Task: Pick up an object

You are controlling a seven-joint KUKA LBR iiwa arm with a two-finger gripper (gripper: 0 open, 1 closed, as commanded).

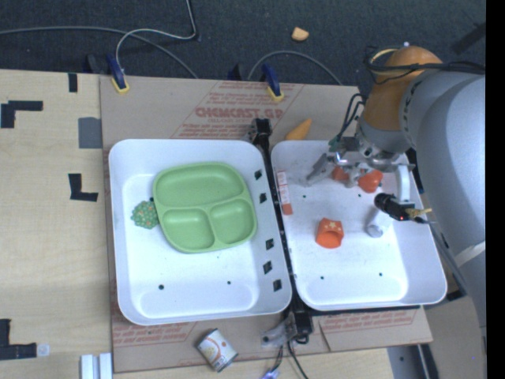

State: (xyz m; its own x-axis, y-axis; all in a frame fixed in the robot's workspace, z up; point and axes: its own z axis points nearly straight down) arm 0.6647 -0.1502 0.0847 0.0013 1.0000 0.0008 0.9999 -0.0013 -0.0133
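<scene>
We see two white bins side by side on the worktop. The left bin has a green plate with three parts, and a small green bumpy ball touches the plate's left edge. The right bin has an orange block near its middle. An orange-red thing lies higher up, right by the hand. The grey arm reaches in from the right, low over the top of the right bin. We cannot tell how the hand is set. A small can lies below the bins.
</scene>
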